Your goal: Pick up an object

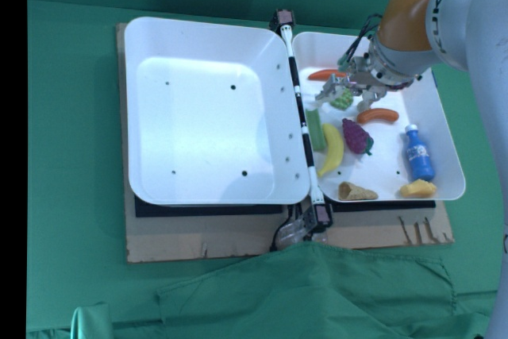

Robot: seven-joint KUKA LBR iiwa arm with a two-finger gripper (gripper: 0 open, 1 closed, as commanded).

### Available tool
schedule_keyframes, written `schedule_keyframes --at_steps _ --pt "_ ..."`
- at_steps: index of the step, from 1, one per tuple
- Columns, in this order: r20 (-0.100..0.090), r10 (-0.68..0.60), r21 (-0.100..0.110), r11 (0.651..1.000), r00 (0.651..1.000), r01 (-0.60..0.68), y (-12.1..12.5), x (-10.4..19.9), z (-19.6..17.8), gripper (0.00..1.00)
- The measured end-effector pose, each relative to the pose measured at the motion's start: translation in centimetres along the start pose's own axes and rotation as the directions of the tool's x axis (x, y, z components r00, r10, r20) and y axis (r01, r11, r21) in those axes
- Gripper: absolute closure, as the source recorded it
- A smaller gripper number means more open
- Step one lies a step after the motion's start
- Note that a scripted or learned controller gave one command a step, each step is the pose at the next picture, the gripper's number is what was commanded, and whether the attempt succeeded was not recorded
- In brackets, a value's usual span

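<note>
Grapes (342,100), a small green bunch, sit between the fingers of the gripper (347,98), whose jaws are closed around them over the upper middle of the right bin (449,140). Just beside lie a red chili (323,75) toward the far wall and an orange sausage (377,116). Nearer the front lie a purple grape bunch (357,136), banana (332,149), cucumber (315,129), blue bottle (418,154), cone (356,191) and an orange piece (418,188). The left bin (143,36) offers broad open floor. Both bins rest on cardboard (159,238) over green cloth (71,131).
</note>
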State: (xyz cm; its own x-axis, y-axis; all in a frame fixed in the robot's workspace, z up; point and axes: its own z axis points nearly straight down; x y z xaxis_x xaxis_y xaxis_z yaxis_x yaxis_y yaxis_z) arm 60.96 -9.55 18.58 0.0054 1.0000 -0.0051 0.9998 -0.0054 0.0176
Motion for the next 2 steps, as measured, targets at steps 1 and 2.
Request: schedule_keyframes --at_steps 1,2 --pt "-0.004 -0.002 0.000 1.000 1.000 0.002 -0.4 -2.8 0.0 0.00" --pt "-0.001 -0.001 0.000 1.000 1.000 0.001 -3.0 -3.9 0.0 0.00"
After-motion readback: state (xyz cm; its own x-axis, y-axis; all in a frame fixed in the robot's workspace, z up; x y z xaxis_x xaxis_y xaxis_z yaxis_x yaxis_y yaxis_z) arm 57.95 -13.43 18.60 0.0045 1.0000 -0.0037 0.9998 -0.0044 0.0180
